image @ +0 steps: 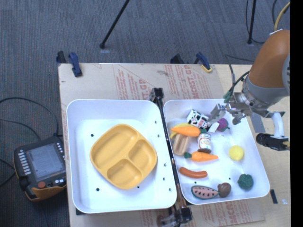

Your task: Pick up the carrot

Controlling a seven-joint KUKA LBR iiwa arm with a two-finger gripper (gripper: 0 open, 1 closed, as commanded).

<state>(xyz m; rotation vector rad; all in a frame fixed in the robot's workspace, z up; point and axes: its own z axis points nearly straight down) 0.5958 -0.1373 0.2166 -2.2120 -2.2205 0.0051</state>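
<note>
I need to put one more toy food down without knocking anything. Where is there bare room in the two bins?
Left bin: bare white floor all round the yellow divided plate, widest along the top edge. Right bin: small patches between the lemon and sausage, and beside the broccoli. It is crowded around both carrots and under the gripper.

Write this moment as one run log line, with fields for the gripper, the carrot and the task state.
gripper: over right bin, upper part, by purple toy | carrot: lying in right bin, apart from gripper | task: carrot not yet picked
</note>
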